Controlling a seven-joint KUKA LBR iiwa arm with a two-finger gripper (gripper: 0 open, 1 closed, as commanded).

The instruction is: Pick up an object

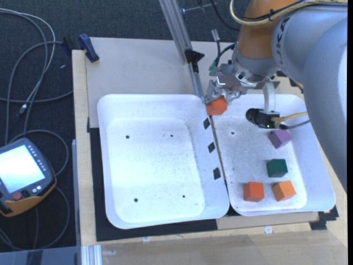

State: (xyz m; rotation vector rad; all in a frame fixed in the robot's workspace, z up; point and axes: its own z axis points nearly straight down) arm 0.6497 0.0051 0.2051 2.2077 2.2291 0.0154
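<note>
gripper (pixel 219 95) over the right bin's (pixel 309 200) top left corner, fingers closed on an orange cube (pixel 216 106), purple (pixel 279 138), green (pixel 277 168) and two orange cubes (pixel 253 191) (pixel 284 190) below

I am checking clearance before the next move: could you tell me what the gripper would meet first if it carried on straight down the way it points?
Probably the orange block right under the gripper, near the right white bin's left wall; depth is uncertain.

My grey arm (pixel 317 54) reaches in from the right, orange band above the wrist. My hand (pixel 216 101) points down, fingers closed around an orange cube.
</note>
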